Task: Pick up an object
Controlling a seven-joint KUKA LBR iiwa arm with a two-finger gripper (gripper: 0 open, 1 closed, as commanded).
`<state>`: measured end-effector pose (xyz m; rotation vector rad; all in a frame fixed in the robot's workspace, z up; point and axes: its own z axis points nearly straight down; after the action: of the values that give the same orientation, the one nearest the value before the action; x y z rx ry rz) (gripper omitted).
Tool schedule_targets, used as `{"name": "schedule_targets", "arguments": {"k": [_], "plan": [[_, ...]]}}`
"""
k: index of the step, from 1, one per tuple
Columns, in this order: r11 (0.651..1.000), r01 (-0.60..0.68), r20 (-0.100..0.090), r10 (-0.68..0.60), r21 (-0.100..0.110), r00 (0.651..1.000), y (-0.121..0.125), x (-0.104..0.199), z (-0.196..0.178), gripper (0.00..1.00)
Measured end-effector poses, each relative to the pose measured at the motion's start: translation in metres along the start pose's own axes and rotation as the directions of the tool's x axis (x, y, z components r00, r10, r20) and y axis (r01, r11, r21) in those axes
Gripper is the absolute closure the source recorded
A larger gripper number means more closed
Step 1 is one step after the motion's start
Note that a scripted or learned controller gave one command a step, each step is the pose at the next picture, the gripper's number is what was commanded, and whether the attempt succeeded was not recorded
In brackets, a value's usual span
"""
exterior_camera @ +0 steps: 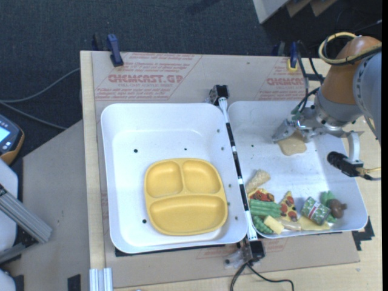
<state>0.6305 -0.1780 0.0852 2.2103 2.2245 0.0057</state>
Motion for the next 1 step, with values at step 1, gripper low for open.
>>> {"name": "schedule_targets", "arguments": {"k": [1], "plan": [[1.0, -0.004, 0.001, 0.004, 0.001, 1.0, -0.0022, -0.0031, -0.0109, 1.0]]}}
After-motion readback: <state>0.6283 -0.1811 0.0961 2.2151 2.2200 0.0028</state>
